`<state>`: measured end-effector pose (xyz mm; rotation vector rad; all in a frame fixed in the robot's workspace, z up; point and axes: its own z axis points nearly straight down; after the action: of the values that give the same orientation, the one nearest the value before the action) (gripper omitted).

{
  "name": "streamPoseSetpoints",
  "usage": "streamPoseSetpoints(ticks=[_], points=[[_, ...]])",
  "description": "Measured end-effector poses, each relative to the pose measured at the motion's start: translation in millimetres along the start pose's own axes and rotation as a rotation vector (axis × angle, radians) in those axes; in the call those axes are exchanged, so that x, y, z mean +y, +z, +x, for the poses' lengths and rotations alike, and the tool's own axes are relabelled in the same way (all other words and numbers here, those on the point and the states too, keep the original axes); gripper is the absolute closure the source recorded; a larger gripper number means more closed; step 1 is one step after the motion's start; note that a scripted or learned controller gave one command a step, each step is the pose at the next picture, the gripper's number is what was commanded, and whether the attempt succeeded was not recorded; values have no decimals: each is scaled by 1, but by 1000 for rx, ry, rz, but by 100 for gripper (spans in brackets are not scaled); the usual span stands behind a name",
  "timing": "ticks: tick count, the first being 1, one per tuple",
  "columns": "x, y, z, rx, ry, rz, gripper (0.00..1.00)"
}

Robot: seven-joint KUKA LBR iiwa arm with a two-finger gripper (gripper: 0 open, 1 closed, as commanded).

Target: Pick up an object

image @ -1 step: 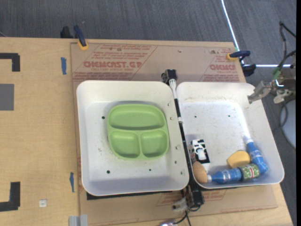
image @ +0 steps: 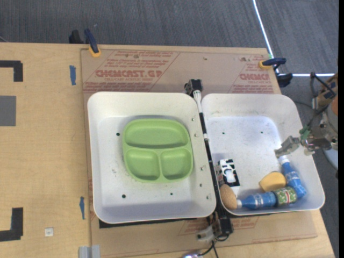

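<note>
Hovering at the right bin's (image: 252, 104) right rim, the gripper (image: 287, 147) sat just above a blue bottle (image: 293, 179), its closure impossible to tell.

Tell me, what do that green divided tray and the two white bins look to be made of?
The green divided tray looks like moulded plastic with a matte finish: one even colour, soft rounded compartment edges. The left white bin and the right white bin look like thin formed plastic, smooth and slightly glossy, with rounded corners; the right one shows dark scuff specks. Painted metal cannot be ruled out.
</note>
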<state>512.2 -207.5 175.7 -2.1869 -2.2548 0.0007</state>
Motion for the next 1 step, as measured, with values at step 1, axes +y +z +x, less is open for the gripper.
streamPoseSetpoints(ticks=[1], points=[[-1,82,-6,21,-87,6,0]])
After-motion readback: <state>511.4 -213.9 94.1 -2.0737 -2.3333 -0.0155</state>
